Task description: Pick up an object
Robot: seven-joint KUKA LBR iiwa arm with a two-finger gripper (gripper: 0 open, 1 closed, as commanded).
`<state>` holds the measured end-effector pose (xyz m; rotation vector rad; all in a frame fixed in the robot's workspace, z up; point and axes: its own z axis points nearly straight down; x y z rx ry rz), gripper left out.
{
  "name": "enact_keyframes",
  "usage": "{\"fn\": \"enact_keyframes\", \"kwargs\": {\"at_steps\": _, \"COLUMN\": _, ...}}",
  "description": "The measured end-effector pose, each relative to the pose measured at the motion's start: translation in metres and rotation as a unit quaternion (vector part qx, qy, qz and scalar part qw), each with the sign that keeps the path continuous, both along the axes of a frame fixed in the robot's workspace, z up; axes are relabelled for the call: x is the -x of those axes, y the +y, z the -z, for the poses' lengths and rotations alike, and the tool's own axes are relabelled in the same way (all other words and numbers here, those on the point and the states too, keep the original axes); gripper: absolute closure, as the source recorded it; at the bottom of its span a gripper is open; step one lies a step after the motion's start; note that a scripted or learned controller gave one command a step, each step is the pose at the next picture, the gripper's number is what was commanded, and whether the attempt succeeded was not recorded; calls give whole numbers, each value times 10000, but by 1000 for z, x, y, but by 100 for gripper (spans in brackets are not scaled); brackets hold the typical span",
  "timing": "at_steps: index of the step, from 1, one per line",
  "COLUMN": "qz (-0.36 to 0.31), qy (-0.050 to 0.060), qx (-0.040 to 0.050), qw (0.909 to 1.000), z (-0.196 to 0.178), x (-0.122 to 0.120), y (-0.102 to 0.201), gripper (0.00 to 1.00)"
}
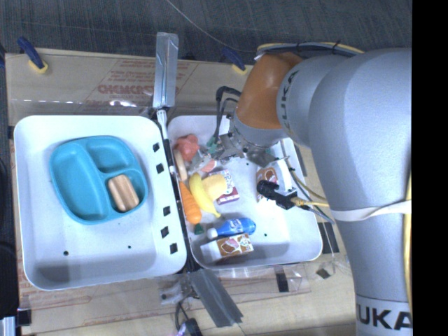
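A: Where's the claw?
B: Low in the right bin, among the smooth plastic food: banana, carrot, blue bottle.
A: Clenched?
B: Can't tell; it's hidden.

You cannot see the pincer clearly: the orange band and wrist cover it, so its finger state is unreadable. The arm hides the right bin's far right corner and rim. The small items under the wrist blur together; you cannot tell them apart.
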<state>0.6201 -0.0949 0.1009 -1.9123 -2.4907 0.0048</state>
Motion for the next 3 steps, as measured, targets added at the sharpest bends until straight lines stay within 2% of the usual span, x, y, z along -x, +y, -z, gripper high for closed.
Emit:
{"fn": "enact_keyframes", "kwargs": {"at_steps": 1, "qz": -22, "qy": -4, "qx": 6, "qw": 10000, "z": -10, "x": 0, "y": 0, "gripper": 100}}
{"fn": "enact_keyframes", "kwargs": {"at_steps": 2, "qz": 90, "qy": -57, "qx": -22, "qw": 9999, "z": -114, "x": -39, "y": 95, "gripper": 100}}
{"fn": "enact_keyframes", "kwargs": {"at_steps": 3, "qz": 785, "qy": 14, "qx": -5, "qw": 9969, "z": -90, "x": -36, "y": 142, "gripper": 100}}
